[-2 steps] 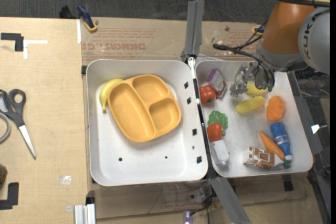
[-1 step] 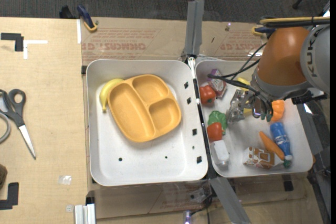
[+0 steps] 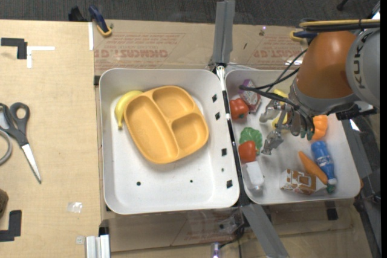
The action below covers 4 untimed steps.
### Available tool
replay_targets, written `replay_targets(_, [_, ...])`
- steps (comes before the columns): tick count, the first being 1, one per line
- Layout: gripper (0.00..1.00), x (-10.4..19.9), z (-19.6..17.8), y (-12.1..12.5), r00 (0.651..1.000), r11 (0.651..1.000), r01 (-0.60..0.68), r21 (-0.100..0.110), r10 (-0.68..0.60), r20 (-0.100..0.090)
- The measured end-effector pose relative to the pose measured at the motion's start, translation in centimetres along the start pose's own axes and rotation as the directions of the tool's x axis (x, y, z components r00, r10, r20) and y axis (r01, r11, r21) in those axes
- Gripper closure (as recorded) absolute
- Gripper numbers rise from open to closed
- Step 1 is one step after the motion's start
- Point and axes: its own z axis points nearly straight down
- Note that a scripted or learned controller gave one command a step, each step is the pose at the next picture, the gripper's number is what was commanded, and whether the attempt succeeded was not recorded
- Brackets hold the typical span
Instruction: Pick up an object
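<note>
Gripper point(image 3: 275, 130) low in right bin point(image 3: 344, 187), finger spread indeterminate, nothing seen held, red tomato point(image 3: 247, 151) at its 8 o'clock, blue bottle point(image 3: 322, 158) at 4 o'clock.

My gripper point(image 3: 279, 125): bare metal, dull sheen. Orange band point(image 3: 326, 66) above it: glossy, smooth. Bins point(image 3: 121, 190): smooth white plastic, slight gloss. Yellow divided plate point(image 3: 166, 124) in left bin: matt plastic. Bench point(image 3: 54, 130) left of bins: pale wood, matt.
</note>
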Motion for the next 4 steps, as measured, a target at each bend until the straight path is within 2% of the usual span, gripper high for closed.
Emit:
replay_targets(1, [0.00, -6.4, -0.2, 0.0, 0.997, 0.997, -0.071, 0.000, 0.071, 0.005])
replay_targets(2, [0.00, -2.4, -0.1, -2.8, 0.988, 0.988, -0.154, 0.000, 0.154, 0.001])
replay_targets(3, [0.00, -3.6, -0.1, 1.1, 0.965, 0.966, -0.260, -0.001, 0.260, 0.002])
replay_targets(4, [1.00, -3.8, -1.1, 1.1, 0.966, 0.966, -0.257, 0.000, 0.257, 0.008])
